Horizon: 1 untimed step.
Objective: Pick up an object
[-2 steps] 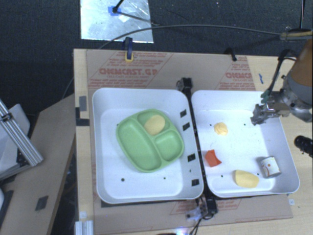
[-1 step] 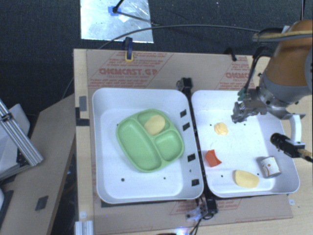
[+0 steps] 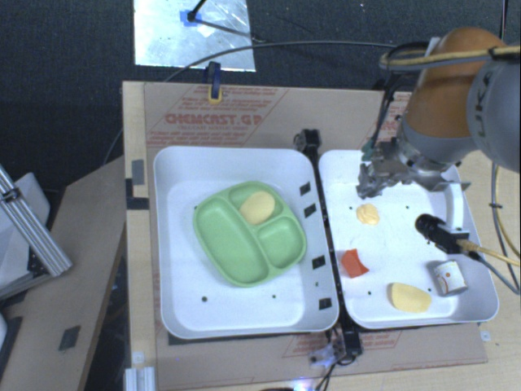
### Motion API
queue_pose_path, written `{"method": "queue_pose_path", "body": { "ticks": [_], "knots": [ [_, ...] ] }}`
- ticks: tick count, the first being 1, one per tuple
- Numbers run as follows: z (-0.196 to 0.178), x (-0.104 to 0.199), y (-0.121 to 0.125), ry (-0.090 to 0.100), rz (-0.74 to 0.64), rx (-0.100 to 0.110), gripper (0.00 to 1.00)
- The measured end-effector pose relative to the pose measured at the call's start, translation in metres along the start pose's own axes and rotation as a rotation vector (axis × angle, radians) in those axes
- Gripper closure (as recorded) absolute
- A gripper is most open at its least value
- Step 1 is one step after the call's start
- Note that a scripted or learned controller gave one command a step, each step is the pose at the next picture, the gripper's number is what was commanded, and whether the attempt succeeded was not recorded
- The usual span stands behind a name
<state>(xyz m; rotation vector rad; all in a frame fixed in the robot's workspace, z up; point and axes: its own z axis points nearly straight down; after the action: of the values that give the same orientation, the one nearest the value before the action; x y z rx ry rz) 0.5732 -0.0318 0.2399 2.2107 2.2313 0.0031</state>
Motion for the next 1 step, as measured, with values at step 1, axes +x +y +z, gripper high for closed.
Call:
{"method": "queue_pose_path", "body": {
  "ticks": [1],
  "knots": [
    [-0.0023, 0.0508, 0.0273, 0.001, -0.001, -0.002, 1.00]
  ]
}}
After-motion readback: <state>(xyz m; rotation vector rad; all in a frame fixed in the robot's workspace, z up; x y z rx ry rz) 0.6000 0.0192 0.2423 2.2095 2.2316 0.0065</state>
